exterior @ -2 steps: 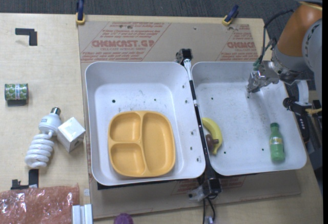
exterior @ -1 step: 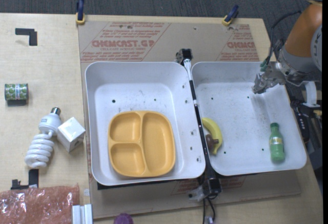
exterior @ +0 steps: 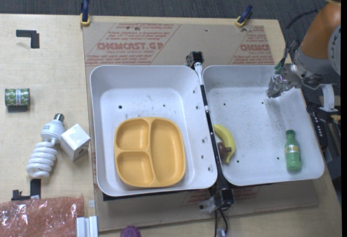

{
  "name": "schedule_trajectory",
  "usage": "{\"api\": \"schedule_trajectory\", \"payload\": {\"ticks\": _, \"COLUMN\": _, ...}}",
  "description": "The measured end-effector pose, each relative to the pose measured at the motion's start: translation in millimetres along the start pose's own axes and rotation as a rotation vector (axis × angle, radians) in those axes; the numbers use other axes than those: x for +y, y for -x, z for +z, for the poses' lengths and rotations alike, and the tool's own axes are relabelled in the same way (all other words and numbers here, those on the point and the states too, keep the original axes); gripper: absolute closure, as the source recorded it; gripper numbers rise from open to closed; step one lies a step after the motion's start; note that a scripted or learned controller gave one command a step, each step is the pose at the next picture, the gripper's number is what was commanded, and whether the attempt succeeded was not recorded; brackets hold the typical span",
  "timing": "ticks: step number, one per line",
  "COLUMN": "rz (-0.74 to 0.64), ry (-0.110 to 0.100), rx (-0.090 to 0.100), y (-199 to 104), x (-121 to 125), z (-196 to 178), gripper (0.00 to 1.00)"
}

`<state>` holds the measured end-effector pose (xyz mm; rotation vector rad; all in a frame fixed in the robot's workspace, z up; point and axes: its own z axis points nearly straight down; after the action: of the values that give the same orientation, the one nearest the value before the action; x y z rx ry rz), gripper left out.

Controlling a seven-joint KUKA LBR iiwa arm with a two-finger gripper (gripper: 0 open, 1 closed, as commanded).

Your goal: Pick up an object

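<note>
In the right bin (exterior: 255, 176) a yellow banana (exterior: 224, 141) lies against the left wall, its brown end pointing down. A small green bottle (exterior: 293, 151) lies near the bin's right wall. My gripper (exterior: 275, 88) hangs over the bin's upper right part, above and a little left of the bottle and well to the right of the banana. Nothing shows between its fingers. The orange band of the arm (exterior: 322, 30) rises behind it at the right edge.
The left bin (exterior: 103, 89) holds a yellow divided plate (exterior: 150, 151). On the bench to the left lie a spiral light bulb (exterior: 44, 147), a white cube (exterior: 75, 141), a green can (exterior: 17, 97) and a pink bag (exterior: 40, 218).
</note>
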<state>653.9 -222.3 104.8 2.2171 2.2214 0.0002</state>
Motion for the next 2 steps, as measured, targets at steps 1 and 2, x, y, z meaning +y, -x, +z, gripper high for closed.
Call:
{"api": "schedule_trajectory", "payload": {"ticks": 1, "rz": 0.004, "ry": -0.002, "rx": 0.002, "y": -19.1, "x": -47.2, "z": 2.3, "gripper": 1.00}}
{"api": "schedule_trajectory", "payload": {"ticks": 2, "rz": 0.003, "ry": 0.000, "rx": 0.001, "y": -0.1, "x": -33.4, "z": 11.7, "gripper": 1.00}}
